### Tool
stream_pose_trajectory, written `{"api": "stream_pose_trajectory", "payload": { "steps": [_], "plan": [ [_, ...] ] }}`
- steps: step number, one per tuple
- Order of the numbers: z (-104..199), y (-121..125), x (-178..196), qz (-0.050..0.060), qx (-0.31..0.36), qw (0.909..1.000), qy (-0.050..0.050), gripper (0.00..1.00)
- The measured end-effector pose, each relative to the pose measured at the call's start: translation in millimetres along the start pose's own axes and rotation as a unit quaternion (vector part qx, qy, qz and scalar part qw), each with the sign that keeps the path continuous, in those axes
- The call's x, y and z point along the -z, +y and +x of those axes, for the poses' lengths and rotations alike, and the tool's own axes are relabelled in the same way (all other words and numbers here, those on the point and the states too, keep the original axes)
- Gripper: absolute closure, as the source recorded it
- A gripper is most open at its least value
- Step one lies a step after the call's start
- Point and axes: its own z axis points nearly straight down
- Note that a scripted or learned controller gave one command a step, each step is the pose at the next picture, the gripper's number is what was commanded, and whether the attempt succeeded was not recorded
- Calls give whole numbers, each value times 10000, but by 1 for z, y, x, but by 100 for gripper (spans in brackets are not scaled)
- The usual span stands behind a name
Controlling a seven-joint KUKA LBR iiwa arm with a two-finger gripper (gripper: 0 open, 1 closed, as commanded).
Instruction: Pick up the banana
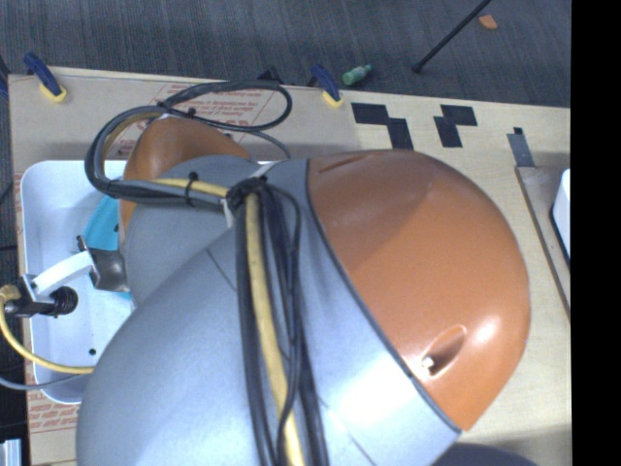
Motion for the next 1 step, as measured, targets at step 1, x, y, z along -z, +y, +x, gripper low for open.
{"api": "stream_pose_trajectory", "payload": {
  "steps": [1],
  "plan": [
    [0, 0, -87, 3, 127, 9999, -10, 100]
  ]
}}
